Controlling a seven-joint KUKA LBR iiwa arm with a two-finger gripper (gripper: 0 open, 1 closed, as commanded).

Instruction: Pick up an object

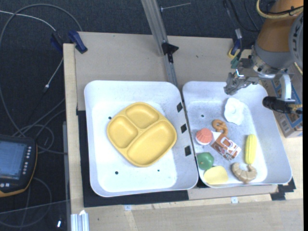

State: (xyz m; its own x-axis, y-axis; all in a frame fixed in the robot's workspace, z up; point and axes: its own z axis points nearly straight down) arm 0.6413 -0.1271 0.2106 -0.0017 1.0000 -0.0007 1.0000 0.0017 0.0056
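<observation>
- Gripper (236, 86): positioned over the far edge of the right bin (269, 105), above its upper rim. Whether it is open or closed cannot be determined from this view. No object is seen between its tips.
- Arm (279, 28): enters from the right; the orange band sits above the grey wrist section.
- White fried-egg-shaped item (234, 110): nearest object to the gripper, lying on the bin floor just below it in the view, apart from the gripper.
- Brown pretzel (220, 125): just beside the white item, toward the bin centre.
- Red round item (204, 136): near the pretzel, on the side toward the left bin.
- Brown-and-white carton (226, 147): lying tilted, between the red item and the corn cob (250, 148).
- Corn cob: upright in the view, near the right wall.
- Green item (205, 160), yellow item (216, 175) and tan croissant-like item (244, 172): grouped along the near edge of the right bin.
- Left bin (101, 100): holds a yellow divided plate (141, 134) with three compartments, set near its centre.
- Bench (125, 57): bears both bins side by side; a metal pole (155, 16) rises from behind them.
</observation>
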